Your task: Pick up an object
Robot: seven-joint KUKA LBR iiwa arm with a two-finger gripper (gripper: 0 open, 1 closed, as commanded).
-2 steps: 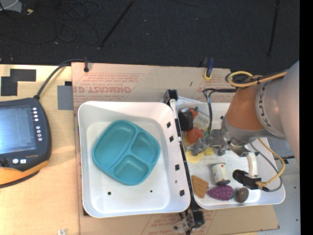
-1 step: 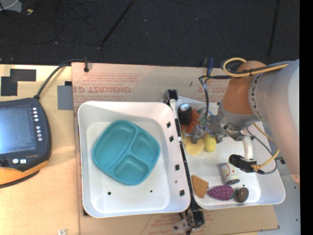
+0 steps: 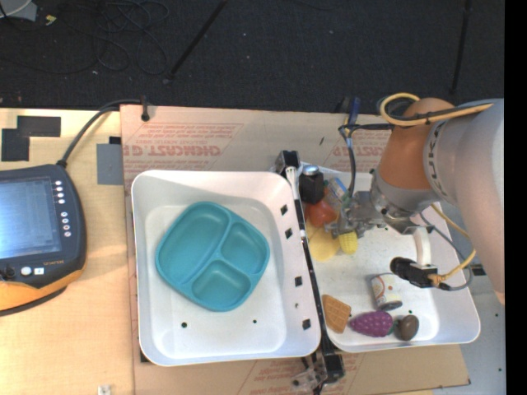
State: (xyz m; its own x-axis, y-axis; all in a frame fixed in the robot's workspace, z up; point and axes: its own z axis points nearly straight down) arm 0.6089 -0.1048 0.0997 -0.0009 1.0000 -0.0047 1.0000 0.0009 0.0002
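The arm [image 3: 428,159] reaches in from three o'clock and bends down over the right bin [image 3: 461,323], its gripper [image 3: 356,220] low at the bin's ten o'clock corner; whether it is released or clenched I cannot tell, and nothing shows plainly held. Just at the gripper's six o'clock lies a small yellow corn piece [image 3: 348,242], with a pale yellow lemon-like object [image 3: 322,248] at its nine o'clock and a red tomato-like object [image 3: 321,213] at eleven o'clock of that. Toward the bin's six o'clock edge sit a tan waffle piece [image 3: 336,312], purple grapes [image 3: 372,323] and a brown round item [image 3: 407,327], with a small can [image 3: 384,289] lying just at twelve o'clock of the grapes. The left bin [image 3: 156,192] holds a teal divided plate [image 3: 213,255], well apart from the gripper. A tablet-like pendant [image 3: 37,225] rests on the bench at nine o'clock
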